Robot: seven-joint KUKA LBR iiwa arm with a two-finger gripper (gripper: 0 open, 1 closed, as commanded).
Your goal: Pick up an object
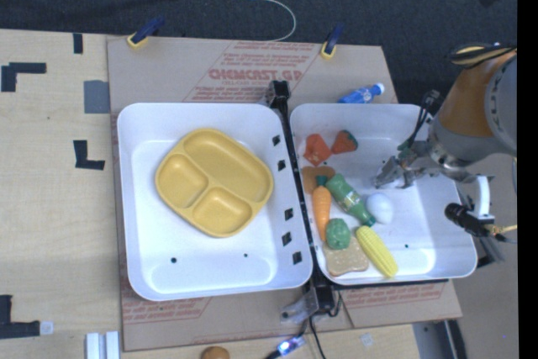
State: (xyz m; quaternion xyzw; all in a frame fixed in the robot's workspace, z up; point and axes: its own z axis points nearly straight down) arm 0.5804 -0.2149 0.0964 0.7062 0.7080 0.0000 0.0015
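The right bin (437, 261) holds several toy foods along its left side: a red piece (317, 149), an orange-red strawberry (345, 142), a carrot (322, 208), a green bottle (350, 199), a white egg (380, 207), broccoli (337, 234), a corn cob (377, 252) and a slice of bread (345, 261). My gripper (398, 173) hangs low over the middle of the right bin, just above and to the right of the egg. Nothing shows between its fingers.
The left bin (143, 181) carries a yellow divided plate (214, 181). A blue and white bottle (361, 93) lies on the cardboard behind the right bin. Blue and yellow clamps (145, 31) hold the cardboard's back edge. A cable (261, 0) loops across the dark floor.
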